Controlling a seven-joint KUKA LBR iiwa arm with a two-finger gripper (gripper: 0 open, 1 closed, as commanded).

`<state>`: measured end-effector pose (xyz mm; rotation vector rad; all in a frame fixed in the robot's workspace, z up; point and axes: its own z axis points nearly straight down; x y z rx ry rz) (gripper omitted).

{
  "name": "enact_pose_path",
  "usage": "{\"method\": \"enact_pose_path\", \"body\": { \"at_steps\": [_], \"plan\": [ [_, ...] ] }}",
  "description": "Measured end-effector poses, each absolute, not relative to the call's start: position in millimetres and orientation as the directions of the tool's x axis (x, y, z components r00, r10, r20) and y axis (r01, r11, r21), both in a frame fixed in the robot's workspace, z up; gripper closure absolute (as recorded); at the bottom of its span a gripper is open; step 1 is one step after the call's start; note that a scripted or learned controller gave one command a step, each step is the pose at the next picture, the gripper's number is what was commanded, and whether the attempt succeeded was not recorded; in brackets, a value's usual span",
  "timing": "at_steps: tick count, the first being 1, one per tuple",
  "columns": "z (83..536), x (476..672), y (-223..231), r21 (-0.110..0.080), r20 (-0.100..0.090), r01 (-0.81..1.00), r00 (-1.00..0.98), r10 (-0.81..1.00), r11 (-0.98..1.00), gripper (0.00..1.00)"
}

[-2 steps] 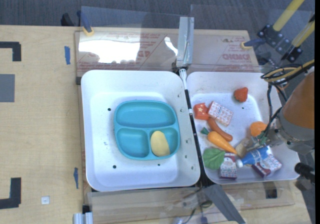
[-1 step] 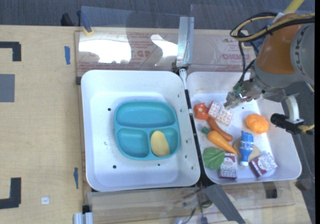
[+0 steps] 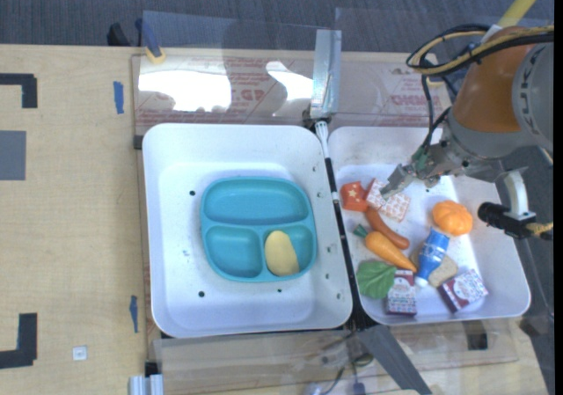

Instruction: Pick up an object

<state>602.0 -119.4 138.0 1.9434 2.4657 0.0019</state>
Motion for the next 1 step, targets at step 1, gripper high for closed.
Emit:
{"method": "enact_pose_path", "body": {
  "at_steps": [1],
  "plan": [
    [96.6,576.8,-105.9,0.024,-0.009,0.957,-0.289,0.957,0.289,0.0]
  ]
}}
